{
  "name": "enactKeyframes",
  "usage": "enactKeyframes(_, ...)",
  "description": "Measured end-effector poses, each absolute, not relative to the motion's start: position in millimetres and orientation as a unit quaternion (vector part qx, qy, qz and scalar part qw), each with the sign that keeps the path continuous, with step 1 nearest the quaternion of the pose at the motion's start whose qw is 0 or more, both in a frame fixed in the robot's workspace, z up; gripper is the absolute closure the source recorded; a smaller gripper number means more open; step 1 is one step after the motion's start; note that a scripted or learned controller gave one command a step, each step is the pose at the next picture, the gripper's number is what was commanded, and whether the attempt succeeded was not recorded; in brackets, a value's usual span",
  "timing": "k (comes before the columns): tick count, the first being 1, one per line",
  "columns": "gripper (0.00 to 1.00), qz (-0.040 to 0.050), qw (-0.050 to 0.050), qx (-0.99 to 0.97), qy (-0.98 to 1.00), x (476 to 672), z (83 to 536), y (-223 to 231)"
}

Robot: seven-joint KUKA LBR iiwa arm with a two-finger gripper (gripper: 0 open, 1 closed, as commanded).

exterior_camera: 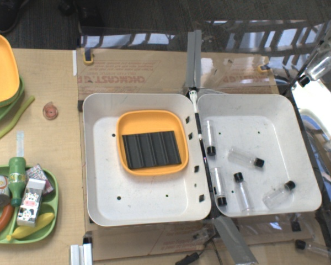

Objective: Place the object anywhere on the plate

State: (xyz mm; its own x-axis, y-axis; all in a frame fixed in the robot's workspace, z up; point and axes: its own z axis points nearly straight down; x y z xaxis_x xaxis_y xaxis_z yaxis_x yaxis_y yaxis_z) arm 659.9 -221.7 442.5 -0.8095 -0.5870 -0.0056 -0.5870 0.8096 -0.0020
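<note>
One dark grey ribbed rectangular slab lies flat in the middle of the orange rounded-square plate, its long axis running left to right. The plate sits in the left white bin, so the task looks already met. Since the arm reaches in from the right, the slab lies leftward across the divide. Several clear plastic vials with black caps are scattered in the right white bin. How wide the claw stands cannot be told.

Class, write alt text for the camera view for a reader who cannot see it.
An orange plate holding a dark ribbed slab sits in the left white bin. The right bin holds several clear vials with black caps.
</note>
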Motion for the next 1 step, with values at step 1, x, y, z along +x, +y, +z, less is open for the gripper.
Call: enactKeyframes(1,1.0,-0.0002,0.003,-0.457,0.89,659.9,442.4,-221.7)
